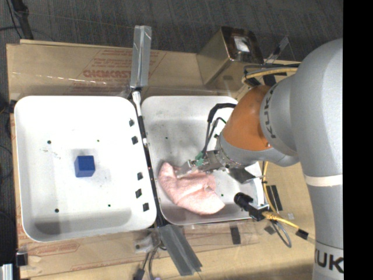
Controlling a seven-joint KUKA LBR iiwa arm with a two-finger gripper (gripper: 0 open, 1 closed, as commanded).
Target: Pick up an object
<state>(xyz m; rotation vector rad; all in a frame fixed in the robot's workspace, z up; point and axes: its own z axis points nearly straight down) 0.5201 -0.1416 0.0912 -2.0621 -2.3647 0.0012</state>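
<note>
A robotics lab: a grey industrial arm (315, 109) with an orange band reaches over two white bins (35, 174) clamped side by side on a cardboard-covered worktop (70, 63), loose cables (280, 220) trailing near right, dark carpet (175, 10) beyond.

A cube (85, 165) lies in the left bin (35, 121); a cloth (189, 191) in the right bin (175, 112).

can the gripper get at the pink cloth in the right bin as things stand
Probably yes. The gripper hangs right at the upper edge of the pink cloth in the right bin, with nothing lying between them.
</note>
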